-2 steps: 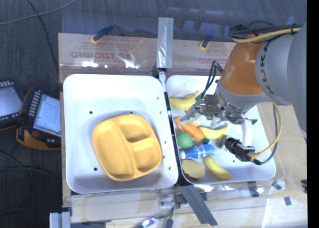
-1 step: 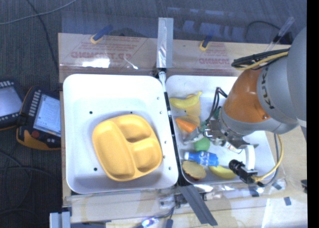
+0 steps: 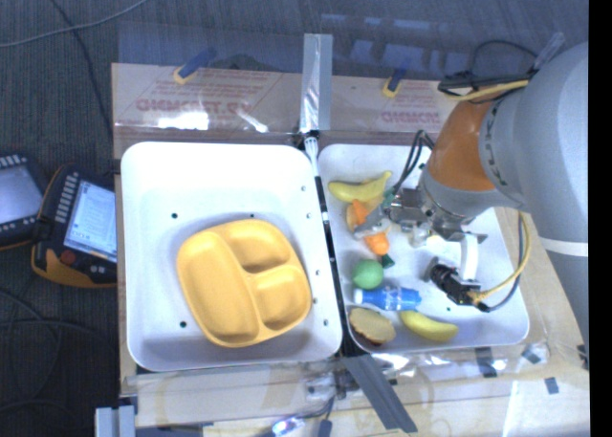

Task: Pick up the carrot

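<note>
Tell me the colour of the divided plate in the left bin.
Yellow plate, camera view.

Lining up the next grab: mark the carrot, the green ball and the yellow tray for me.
carrot (image 3: pixel 378 243): camera view, on its orange body.
green ball (image 3: pixel 368 274): camera view, on its top.
yellow tray (image 3: pixel 245 281): camera view, on the ridge between compartments.

A yellow tray (image 3: pixel 245 279) with three parts sits in the left white bin (image 3: pixel 153 177). In the right white bin (image 3: pixel 512 316) lie two bananas (image 3: pixel 359 186) (image 3: pixel 427 326), a green ball (image 3: pixel 368 274), a blue thing (image 3: pixel 392 298) and a brown round thing (image 3: pixel 371 327). A yellow hand controller (image 3: pixel 76 229) lies on the floor at the far left.
</note>
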Robot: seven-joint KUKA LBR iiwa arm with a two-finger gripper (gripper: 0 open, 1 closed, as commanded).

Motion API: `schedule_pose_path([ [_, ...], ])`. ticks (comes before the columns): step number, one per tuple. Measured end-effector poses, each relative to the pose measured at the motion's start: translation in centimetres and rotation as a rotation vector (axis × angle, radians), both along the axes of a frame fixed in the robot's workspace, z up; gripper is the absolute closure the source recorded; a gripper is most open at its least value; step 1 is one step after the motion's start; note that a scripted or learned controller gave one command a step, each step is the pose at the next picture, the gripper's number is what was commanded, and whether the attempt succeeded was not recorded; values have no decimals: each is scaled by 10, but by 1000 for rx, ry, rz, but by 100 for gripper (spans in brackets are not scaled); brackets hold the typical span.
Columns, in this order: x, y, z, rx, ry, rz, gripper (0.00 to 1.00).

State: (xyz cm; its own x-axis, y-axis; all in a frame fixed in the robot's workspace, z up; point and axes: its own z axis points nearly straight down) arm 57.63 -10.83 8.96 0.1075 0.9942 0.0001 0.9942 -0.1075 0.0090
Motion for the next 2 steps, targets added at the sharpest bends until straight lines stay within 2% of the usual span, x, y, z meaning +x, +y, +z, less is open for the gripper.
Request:
schedule_pose_path([
  [1, 1, 1, 10, 2, -2, 1, 100],
  [2, 10, 73, 93, -1, 12, -89, 100],
])
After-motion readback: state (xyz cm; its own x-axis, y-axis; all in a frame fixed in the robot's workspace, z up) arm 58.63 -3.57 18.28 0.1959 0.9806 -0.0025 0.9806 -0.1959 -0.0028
